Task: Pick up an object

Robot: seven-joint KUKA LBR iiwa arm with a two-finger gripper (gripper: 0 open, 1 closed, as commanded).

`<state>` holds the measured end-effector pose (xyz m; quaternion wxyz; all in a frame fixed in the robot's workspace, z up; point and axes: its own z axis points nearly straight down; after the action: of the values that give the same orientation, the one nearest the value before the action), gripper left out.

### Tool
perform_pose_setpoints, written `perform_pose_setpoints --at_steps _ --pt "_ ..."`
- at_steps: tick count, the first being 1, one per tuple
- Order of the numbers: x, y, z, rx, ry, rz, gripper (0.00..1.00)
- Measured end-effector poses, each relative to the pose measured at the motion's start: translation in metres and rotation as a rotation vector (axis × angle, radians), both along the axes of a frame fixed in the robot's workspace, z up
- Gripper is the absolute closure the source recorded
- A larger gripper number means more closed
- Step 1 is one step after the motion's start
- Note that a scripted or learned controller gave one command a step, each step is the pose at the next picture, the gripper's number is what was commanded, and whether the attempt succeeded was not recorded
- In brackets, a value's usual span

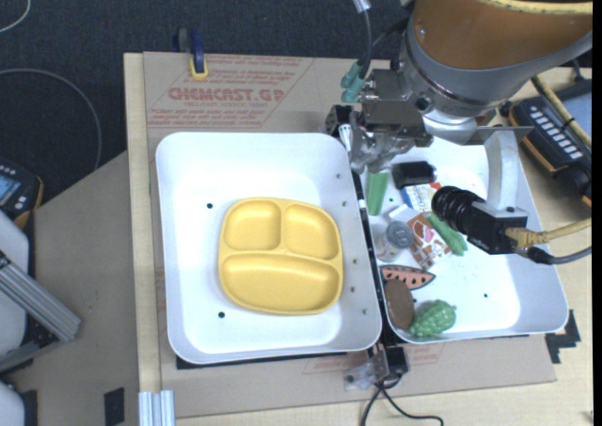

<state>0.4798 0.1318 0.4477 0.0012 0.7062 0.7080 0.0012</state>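
- The gripper (374, 159) hangs at the upper left corner of the right bin (527, 307)
- A green stick (376, 193) lies just below it
- How far it is open cannot be told

left bin (179, 227): plain white, few tiny black dots
divided plate (280, 255): solid butter yellow, zero print
right bin (531, 297): same white
stick (376, 194): flat green
small block (412, 173): black
watermelon slice (404, 276): red, dark seed specks, green rim
bumpy lump (433, 318): bright green all over
oval piece (400, 302): dull brown
packet (429, 238): pretty busy orange, red and white print
worktop (235, 95): cardboard tan, faded red lettering
clamp (197, 53): blue plus yellow
arm (499, 10): orange band over grey
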Motion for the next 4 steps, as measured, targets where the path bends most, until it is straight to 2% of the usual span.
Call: perform_pose_setpoints --at_steps 1,2,3,4 --pt "-0.001 0.049 0.049 0.004 -0.003 0.003 1.0" --pt "0.017 0.095 0.081 0.003 -0.002 0.002 1.0" --pt "0.061 0.092 0.087 0.001 -0.001 -0.006 1.0" --pt "0.124 0.092 -0.007 -0.004 0.011 -0.006 1.0"
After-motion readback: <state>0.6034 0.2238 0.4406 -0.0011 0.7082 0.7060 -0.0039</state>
